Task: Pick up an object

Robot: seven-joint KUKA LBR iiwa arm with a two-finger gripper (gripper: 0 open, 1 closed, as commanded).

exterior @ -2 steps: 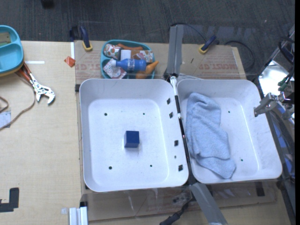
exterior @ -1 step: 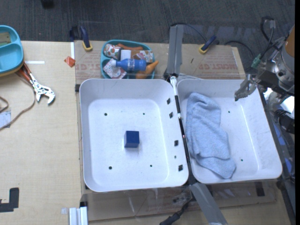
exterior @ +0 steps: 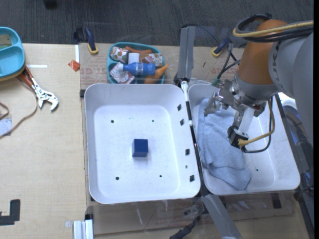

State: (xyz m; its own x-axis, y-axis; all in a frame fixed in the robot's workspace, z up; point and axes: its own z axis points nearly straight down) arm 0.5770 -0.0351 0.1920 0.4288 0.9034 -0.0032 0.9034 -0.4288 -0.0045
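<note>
The pale blue towel (exterior: 222,156) lay directly beneath my gripper (exterior: 215,105), crumpled and folded along one side of the white bin (exterior: 279,168). I could not tell whether my gripper was open or closed.

Small blue cube (exterior: 140,147) and pale blue cloth (exterior: 219,151), one to each white bin
Cube: solid dark blue, resting flat on one face, a little below the middle of the left bin (exterior: 124,114), well apart from every wall. Cloth: soft and rumpled, spread in loose folds over the left half of the right bin (exterior: 279,169), running from near the far wall to the near wall, lying against the left wall
</note>
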